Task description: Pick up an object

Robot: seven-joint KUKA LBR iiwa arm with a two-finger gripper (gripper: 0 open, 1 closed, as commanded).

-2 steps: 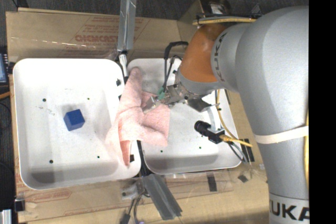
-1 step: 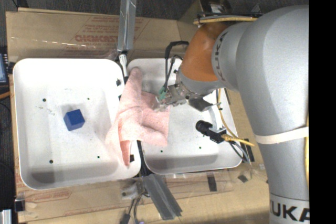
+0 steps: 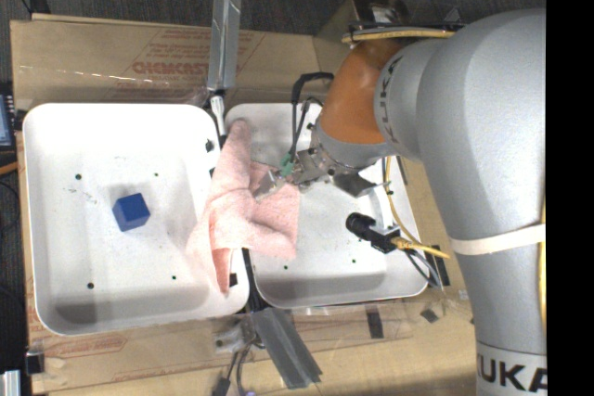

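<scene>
The gripper (image 3: 277,178) pinches a fold of the pink cloth (image 3: 249,204). The cloth stretches from it toward 7 o'clock, its long axis running 1 to 7, draped over the rims between the 2 bins (image 3: 56,199).

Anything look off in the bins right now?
Yes: the pink cloth is draped over the divide between the two bins, partly in the left bin and partly in the right bin, rather than lying inside one. The gripper is at its upper edge. The blue cube sits normally.
</scene>
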